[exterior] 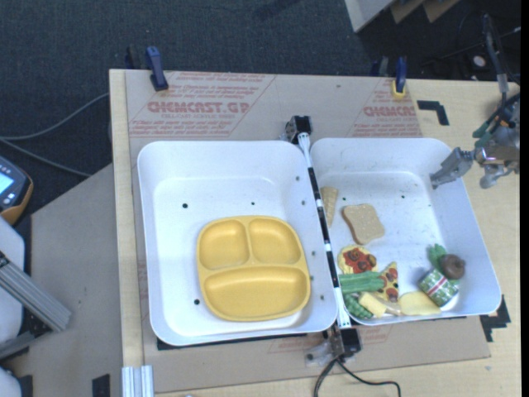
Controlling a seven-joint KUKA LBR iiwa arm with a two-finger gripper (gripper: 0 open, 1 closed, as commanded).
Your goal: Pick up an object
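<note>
At the far right corner of the right bin (463, 213), the gripper (471, 165) hangs just above the rim, well apart from every object on the bin floor. One grey finger (447, 167) angles down toward the bin and a second piece sits by the frame edge; they look spread with nothing between them, so the hand appears open and empty, though the blur there makes the width hard to judge.

The things worth picking all lie in that bin. A slice of bread (364, 222) rests alone near the middle, with a paler slice (330, 204) up against the dividing wall. Toward the near edge is a crowded cluster: a pizza slice (358, 260), a green bean pod (362, 282), some yellow pieces (417, 304), and a small green can (437, 287) tipped against a brown-topped item (451, 265). The left bin (165, 222) holds a yellow divided plate (252, 267).

To do this well, I judge the can the best target: it is nearest the gripper and has enough height for the fingers to close around. The descent should come straight down with the fingers set across its narrow width, clear of the bin wall. The flat bread offers little to grip, and the cluster risks catching two things at once.
</note>
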